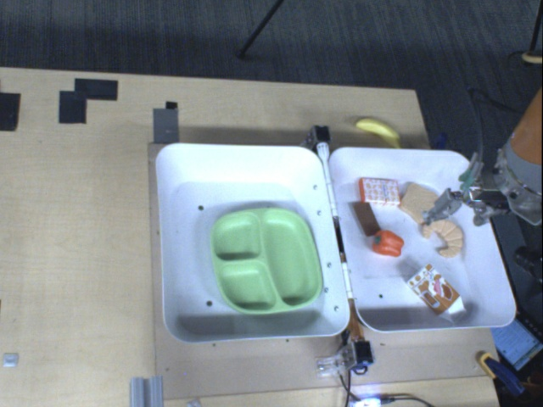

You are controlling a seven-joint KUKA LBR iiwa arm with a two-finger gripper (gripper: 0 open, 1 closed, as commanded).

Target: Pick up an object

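Observation:
The right bin [475, 312] holds several small items: a red-and-white box [379, 191], a tan bread slice [416, 200], a croissant-shaped pastry [451, 237], a dark brown bar [366, 219], an orange-red toy vegetable [388, 243] and a brown-and-white carton [434, 291]. My gripper [441, 209] reaches in from the right edge and hangs low over the gap between the bread slice and the pastry, partly covering both. I cannot make out anything held in it.
The left bin [182, 227] holds a green divided plate [265, 259]. A yellow banana [377, 130] lies on the bench just behind the right bin. A raised divider [333, 219] runs between the two bins.

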